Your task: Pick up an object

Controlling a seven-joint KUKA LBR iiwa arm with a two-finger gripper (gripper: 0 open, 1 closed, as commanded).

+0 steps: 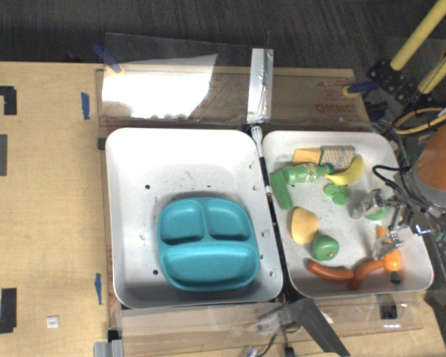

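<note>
The two-finger metal gripper [375, 203] hangs low over the right-hand shallow white bin [416, 277], just above the small orange plastic carrot [391, 259]. The carrot lies toward the bin's near-right corner; whether the claw holds anything, I cannot tell.

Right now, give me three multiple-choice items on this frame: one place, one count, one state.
1. Where is the teal divided tray?
A. left bin
B. right bin
C. on the wooden bench

2. How many compartments does the tray show?
A. two
B. three
C. five

3. How does the banana lie?
A. on the tray
B. in the right bin among the other toy foods
C. outside both bins

Key: 1 A, it sits inside the left bin. 2 B, two small above one wide. 3 B, it rests near that bin's far side.
</note>
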